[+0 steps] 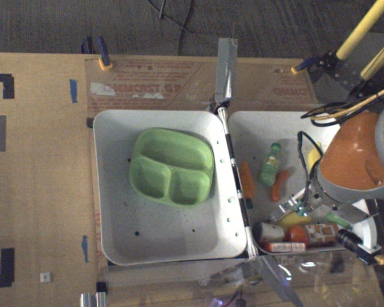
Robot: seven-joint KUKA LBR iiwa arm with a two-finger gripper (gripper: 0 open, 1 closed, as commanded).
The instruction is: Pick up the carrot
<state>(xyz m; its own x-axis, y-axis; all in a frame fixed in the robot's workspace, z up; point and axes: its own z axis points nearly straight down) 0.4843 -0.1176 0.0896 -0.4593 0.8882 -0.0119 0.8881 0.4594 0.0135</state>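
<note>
Orange carrot (247, 180) by right bin's (243, 130) left wall; jaws' state unclear; labels unreadable.

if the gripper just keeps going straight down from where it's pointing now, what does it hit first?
Likely the yellow banana-like piece and red round toy right under the gripper, in the right white bin. The orange carrot lies off to the side by the divider. Depth is hard to judge here.

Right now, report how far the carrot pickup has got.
Done: the grey arm with the orange band has reached over the right white bin. In hand: nothing visibly; its tool hangs low among the items near the bin's front. Left: the long orange carrot lies by the bin's left wall, left of the small green bottle, ungrasped.
</note>
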